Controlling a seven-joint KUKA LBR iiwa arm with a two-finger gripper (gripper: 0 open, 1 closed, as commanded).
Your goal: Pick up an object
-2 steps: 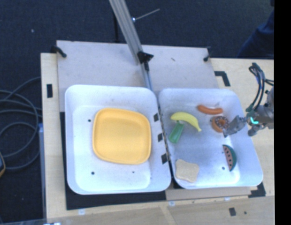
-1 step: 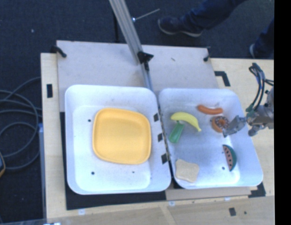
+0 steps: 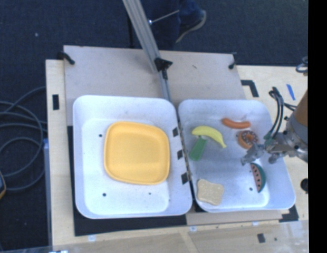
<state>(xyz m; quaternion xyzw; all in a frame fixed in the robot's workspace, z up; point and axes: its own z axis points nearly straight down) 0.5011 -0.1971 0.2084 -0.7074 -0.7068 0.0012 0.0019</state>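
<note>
The pincer hangs low over the right bin, between the round orange toy and the watermelon slice; whether it is apart or together, I cannot tell. Banana, sausage and bread slice lie nearby.

arm's reaching in from the right, gripper hanging low by the right bin's right edge
</note>
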